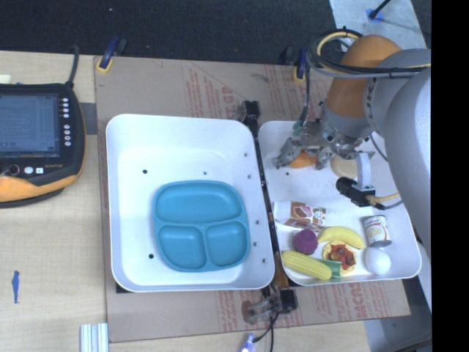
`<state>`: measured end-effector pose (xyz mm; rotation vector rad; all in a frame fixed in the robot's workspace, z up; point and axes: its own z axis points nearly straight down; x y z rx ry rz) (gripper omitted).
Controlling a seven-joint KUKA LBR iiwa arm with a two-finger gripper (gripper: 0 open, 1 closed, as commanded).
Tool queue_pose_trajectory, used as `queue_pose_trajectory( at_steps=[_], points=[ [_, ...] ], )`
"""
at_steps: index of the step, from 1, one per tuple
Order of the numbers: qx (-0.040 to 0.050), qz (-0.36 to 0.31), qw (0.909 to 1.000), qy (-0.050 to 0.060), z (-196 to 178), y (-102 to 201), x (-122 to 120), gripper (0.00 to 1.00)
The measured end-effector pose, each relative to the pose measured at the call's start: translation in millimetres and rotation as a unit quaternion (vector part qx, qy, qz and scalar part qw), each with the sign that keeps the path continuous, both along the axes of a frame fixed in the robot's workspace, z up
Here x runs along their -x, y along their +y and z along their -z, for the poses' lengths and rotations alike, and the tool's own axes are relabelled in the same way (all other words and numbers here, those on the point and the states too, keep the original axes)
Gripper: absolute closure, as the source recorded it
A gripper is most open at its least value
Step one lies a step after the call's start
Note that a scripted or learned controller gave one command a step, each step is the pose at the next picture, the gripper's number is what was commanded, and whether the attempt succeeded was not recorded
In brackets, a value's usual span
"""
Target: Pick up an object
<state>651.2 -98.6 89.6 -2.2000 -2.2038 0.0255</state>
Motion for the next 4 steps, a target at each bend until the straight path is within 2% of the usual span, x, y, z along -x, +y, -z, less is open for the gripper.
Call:
queue_pose_trajectory(
  at_steps=[3,4],
  points=[
    [-0.0003,0.001,1.0000,-0.001,1,-5,0,0.00],
    [0.0040,-0.001,0.9999,-0.012,-2,6,-4,0.00]
  ],
)
